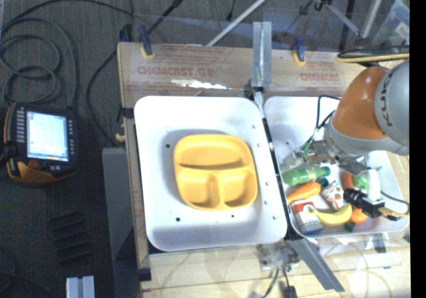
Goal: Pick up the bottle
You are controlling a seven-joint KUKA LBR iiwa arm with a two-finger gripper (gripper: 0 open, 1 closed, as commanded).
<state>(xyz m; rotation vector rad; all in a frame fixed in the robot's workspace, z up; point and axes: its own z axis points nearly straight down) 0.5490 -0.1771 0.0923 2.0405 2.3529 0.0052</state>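
A green bottle (303, 174) lies on its side in the right bin (287, 120), near the bin's left wall. My gripper (315, 151) hangs just above and slightly behind the bottle, under the grey arm with its orange band (361, 114). The wrist hides the gripper's tips and part of the bottle's right end. I see nothing held between the fingers.
Around the bottle lie a carrot (303, 191), a banana (333, 215), a red and white box (306, 214), a small carton (333, 194) and an orange piece (349, 179). The left bin (153, 130) holds a yellow divided plate (214, 170).
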